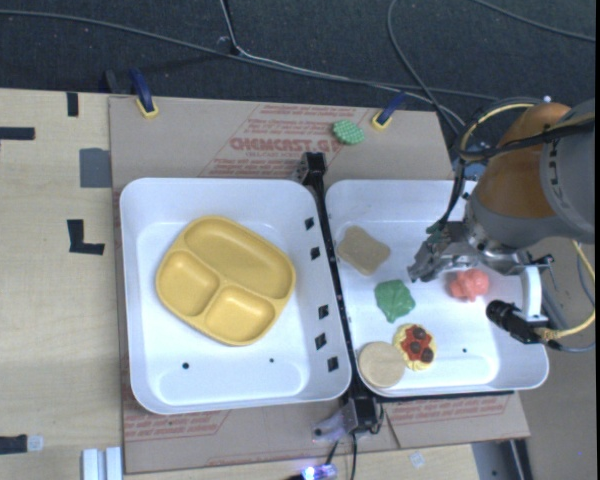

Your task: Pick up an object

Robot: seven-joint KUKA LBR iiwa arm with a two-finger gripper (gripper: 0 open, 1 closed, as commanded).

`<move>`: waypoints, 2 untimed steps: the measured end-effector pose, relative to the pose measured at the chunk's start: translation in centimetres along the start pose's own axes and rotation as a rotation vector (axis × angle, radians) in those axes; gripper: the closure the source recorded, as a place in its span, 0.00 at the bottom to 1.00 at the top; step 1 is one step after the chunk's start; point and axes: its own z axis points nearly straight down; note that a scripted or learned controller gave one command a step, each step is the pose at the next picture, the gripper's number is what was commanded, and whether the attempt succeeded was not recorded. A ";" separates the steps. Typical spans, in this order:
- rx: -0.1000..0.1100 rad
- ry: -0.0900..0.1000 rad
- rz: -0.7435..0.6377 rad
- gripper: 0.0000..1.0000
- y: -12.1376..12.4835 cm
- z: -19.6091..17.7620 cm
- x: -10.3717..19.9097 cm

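Right now gripper (pixel 427 264) hangs low over the right bin (pixel 420 196), btwn tan slab (pixel 364 250) and pink lump (pixel 469 284), just above green piece (pixel 394 299). Can't tell its state. Round cookie (pixel 382 364) and pizza bit (pixel 416 346) touch near front wall. Yellow tray (pixel 226 279) fills left bin (pixel 145 208).

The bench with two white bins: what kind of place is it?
Probably a robotics lab test bench: toy food pieces in the right bin, loose cables overhead, and cardboard sheet clamped under both.
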 end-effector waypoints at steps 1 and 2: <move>-0.001 0.000 0.001 1.00 -0.6 -4.5 -0.1; -0.003 -0.001 0.000 1.00 -0.1 -10.8 0.0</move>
